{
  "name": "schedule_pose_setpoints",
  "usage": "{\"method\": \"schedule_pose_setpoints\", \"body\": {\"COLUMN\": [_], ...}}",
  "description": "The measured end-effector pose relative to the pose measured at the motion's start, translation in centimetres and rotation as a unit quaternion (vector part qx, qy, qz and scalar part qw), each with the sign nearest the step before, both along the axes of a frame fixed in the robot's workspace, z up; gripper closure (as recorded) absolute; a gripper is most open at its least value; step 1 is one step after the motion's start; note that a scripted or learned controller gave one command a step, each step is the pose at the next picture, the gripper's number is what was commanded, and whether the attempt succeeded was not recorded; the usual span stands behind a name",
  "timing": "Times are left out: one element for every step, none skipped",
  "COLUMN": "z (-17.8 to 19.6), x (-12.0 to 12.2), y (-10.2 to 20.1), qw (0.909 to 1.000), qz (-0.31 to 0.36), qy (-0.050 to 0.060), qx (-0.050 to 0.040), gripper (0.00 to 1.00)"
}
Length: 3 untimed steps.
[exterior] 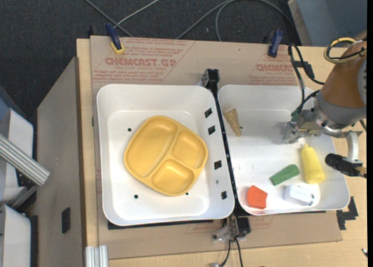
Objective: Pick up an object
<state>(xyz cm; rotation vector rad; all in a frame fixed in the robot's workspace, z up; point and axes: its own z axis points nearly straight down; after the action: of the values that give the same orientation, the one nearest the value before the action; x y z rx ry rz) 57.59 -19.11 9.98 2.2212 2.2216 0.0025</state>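
White plastic makes up both shallow bins: the left bin (111,155) carries a yellow divided plate (165,155) near its middle, and the right bin (256,94) carries the smaller things. Over the right bin's far right side hangs the grey arm (344,94), its gripper (297,130) low above the floor; I cannot tell how the jaws stand. A yellow bottle (312,164) lies near the right edge, a green block (284,174) just beside it, a white object (301,194) and an orange-red piece (257,197) along the near edge, and a tan cone (233,121) by the left wall.
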Motion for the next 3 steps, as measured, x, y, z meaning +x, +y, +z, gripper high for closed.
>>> {"method": "schedule_pose_setpoints", "body": {"z": [6.3, 11.6, 16.1], "x": [-0.3, -0.8, -0.7], "y": [-0.4, 0.5, 0.0], "qw": [1.0000, 1.0000, 1.0000], "qz": [0.000, 0.001, 0.001], "qy": [-0.002, -0.002, -0.003], "qx": [-0.0015, -0.0011, -0.0015], "gripper": [1.00, 1.00, 1.00]}}
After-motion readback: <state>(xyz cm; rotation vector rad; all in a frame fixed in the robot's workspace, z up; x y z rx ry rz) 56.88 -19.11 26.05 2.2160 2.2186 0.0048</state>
